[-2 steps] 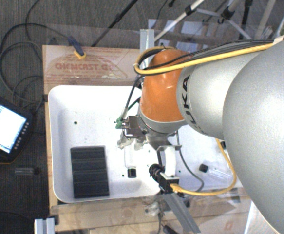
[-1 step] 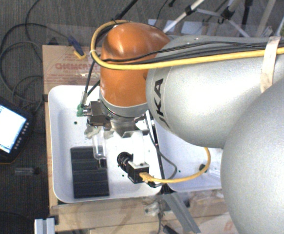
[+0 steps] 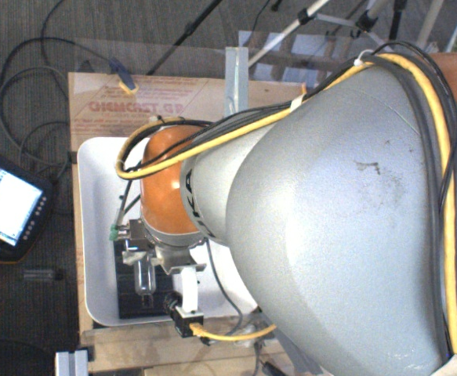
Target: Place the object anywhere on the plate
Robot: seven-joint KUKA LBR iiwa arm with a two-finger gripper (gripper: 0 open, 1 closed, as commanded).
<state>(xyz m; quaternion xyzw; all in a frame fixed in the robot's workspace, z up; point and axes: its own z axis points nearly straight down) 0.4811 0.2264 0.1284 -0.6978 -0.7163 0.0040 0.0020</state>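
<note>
My gripper (image 3: 144, 280) hangs low over the near end of the left white bin (image 3: 95, 210). Under it lies a flat black plate (image 3: 128, 298), seen as a dark patch on the bin floor. The arm's orange band (image 3: 165, 190) sits just above the wrist. The grey arm (image 3: 330, 210) covers most of the view and hides the right bin and much of the left one. I can make out no loose object near the gripper or on the visible part of the plate.
A cardboard sheet (image 3: 154, 104) lies under the far end of the bin. A handheld screen unit (image 3: 7, 210) rests on the floor to the left. Yellow and black cables (image 3: 212, 131) run along the arm.
</note>
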